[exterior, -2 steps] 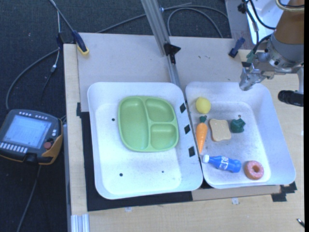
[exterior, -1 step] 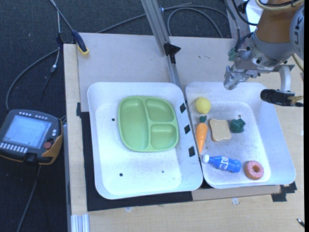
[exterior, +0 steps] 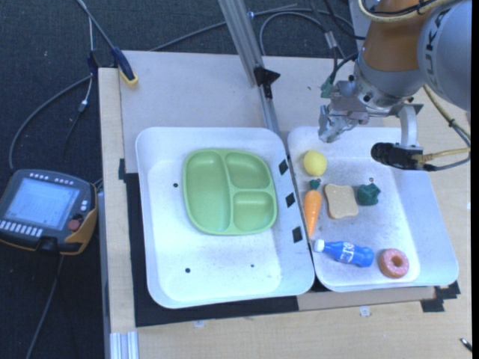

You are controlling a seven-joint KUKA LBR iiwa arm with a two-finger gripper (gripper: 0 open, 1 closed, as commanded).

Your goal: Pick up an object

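Note:
My gripper [exterior: 331, 129] hangs over the far left corner of the right bin [exterior: 438, 223], just above and behind a yellow lemon [exterior: 314, 162]; nothing shows between its fingers. Lower in that bin lie an orange carrot [exterior: 311, 209] along the left wall, a slice of toast [exterior: 341, 200], a small dark green toy [exterior: 367, 194], a blue bottle [exterior: 346, 253] and a pink donut [exterior: 394, 262]. The left bin [exterior: 161, 275] holds a green divided plate [exterior: 229, 191].
A slanted metal pole [exterior: 243, 32] crosses above the bins' far edge. A black camera-like part [exterior: 397, 155] on the arm hangs over the right bin's far side. A teach pendant [exterior: 46, 212] lies on the floor at left. Cables run behind the bench.

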